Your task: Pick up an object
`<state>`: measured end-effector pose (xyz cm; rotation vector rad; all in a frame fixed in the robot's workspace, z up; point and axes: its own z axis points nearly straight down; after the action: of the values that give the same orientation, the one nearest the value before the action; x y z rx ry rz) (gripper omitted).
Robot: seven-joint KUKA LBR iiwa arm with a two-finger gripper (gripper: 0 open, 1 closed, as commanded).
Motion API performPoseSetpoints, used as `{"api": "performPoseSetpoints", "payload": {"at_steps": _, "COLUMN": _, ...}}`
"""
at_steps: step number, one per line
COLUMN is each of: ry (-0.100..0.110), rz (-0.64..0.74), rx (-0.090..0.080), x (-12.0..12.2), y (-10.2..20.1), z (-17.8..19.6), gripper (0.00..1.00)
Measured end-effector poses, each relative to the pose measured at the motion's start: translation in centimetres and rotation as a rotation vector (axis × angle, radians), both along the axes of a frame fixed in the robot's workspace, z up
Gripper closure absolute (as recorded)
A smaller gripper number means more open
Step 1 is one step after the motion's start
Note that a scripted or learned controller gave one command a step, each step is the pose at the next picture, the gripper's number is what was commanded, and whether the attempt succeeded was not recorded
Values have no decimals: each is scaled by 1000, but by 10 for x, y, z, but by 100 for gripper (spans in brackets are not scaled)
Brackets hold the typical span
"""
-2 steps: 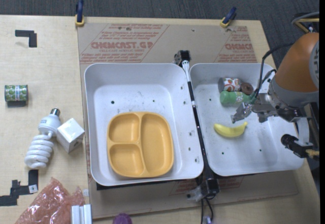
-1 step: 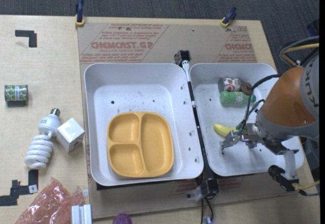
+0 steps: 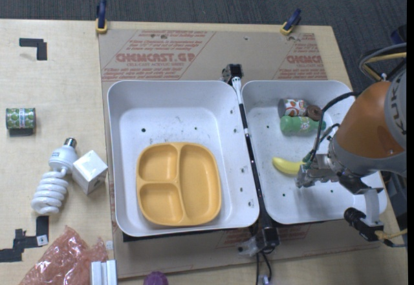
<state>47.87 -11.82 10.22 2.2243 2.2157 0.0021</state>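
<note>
Brown bench (image 3: 58, 90), two white bins. Yellow tray (image 3: 179, 183) in left bin (image 3: 129, 99). My gripper (image 3: 305, 177) low in right bin (image 3: 272, 93), touching banana (image 3: 286, 165) end; finger state cannot tell. Green bottle (image 3: 299, 125) just beyond banana.

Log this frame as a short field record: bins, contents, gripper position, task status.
left bin: holds a yellow divided plate
right bin: holds a banana, a green toy and a small can
gripper: low in the right bin, at the banana's right end
arm: reaches in from the right
task status: nothing seen lifted
</note>
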Motion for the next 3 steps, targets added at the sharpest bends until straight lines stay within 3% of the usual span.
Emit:
{"api": "performPoseSetpoints", "payload": {"at_steps": 1, "ry": 0, "rz": 0, "rx": 0, "x": 0, "y": 0, "z": 0, "gripper": 0}}
{"api": "performPoseSetpoints", "payload": {"at_steps": 2, "ry": 1, "rz": 6, "rx": 0, "x": 55, "y": -29, "z": -10, "gripper": 0}}
{"api": "performPoseSetpoints", "payload": {"at_steps": 3, "ry": 3, "rz": 4, "rx": 1, "x": 23, "y": 17, "z": -10, "gripper": 0}}
